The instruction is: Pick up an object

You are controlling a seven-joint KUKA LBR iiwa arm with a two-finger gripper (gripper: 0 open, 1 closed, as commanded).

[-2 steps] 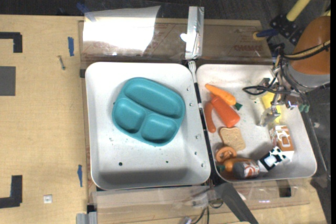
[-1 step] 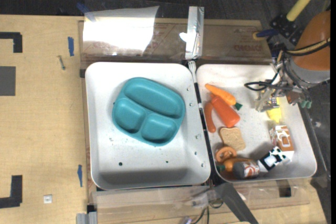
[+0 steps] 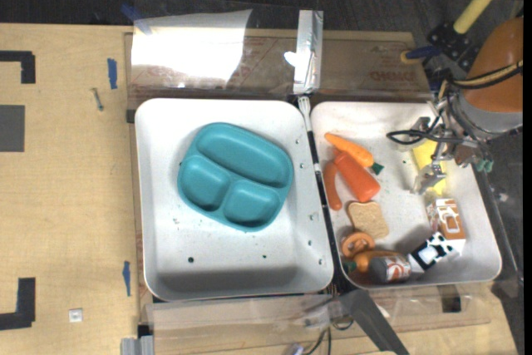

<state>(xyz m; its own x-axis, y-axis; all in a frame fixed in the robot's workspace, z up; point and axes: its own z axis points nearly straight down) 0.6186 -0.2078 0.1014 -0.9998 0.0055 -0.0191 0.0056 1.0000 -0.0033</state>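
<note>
At the near edge of the right bin (image 3: 490,249) a row of small things lies along the front wall: an orange pretzel-like toy (image 3: 357,245), a dark bottle with a red-and-white label (image 3: 389,267), and a black-and-white cow-patterned piece (image 3: 435,250).

Going from the left, the left bin (image 3: 158,245) holds 1 teal plate (image 3: 235,175) with 3 compartments, tilted a little, near the bin's middle. The right bin starts just past the divider. Against its left wall lies an orange carrot (image 3: 350,149) with a green end, and just below it an orange-red bottle shape (image 3: 357,176). A tan slice of toast (image 3: 368,219) sits below that, touching the pretzel toy.

Further right, a yellow object (image 3: 426,155) lies in the upper part of the bin, directly under the gripper (image 3: 434,170), partly hidden by it. A white-and-orange carton (image 3: 447,218) lies just below. Whether the fingers are spread or closed I cannot tell, nor whether they touch the yellow object.
</note>
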